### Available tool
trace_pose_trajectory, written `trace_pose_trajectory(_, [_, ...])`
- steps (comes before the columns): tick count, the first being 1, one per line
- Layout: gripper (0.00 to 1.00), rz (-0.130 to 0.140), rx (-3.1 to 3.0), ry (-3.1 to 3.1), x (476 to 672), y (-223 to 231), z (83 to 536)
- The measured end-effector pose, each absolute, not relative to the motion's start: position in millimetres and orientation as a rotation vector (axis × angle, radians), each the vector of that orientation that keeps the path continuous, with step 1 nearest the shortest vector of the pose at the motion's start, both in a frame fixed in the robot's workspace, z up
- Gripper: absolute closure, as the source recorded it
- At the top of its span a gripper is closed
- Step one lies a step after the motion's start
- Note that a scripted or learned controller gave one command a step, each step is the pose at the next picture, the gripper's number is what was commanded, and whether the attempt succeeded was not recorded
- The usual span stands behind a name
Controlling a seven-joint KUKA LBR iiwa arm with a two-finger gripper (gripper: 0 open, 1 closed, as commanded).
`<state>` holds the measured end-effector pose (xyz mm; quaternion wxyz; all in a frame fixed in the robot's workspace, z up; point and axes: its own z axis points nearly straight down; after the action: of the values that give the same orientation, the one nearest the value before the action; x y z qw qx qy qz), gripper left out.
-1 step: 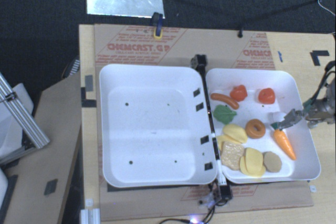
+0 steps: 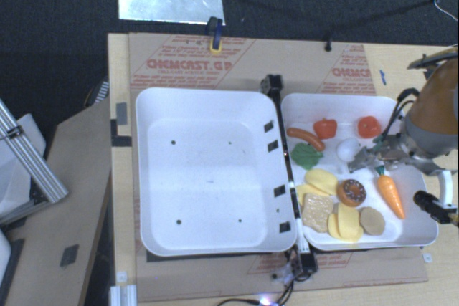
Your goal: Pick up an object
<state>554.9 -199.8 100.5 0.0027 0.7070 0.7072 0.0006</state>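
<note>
The right bin (image 2: 416, 233) holds several toy foods. Among them are a sausage (image 2: 305, 137), a red tomato (image 2: 325, 127), a second red piece (image 2: 368, 126), a white egg (image 2: 347, 150), a green leaf (image 2: 307, 154), a chocolate donut (image 2: 352, 191) and a carrot (image 2: 391, 195). My gripper (image 2: 367, 158) hangs low over the middle of this bin, just right of the egg and above the donut and the carrot's top. Nothing is visibly lifted with it.
The left bin (image 2: 208, 100) lies beside the right one, with a black hinge strip (image 2: 283, 154) between them. In the right bin's front part are a yellow piece (image 2: 321, 181), a cracker (image 2: 318, 211), a yellow slice (image 2: 346, 222) and a brown cookie (image 2: 372, 221). The arm's orange band (image 2: 437, 107) overhangs the right rim.
</note>
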Motion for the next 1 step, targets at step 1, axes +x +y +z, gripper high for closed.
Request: trace_pose_trajectory(1, [0.00,0.005,2.210,2.226,545.3,-120.2,85.8])
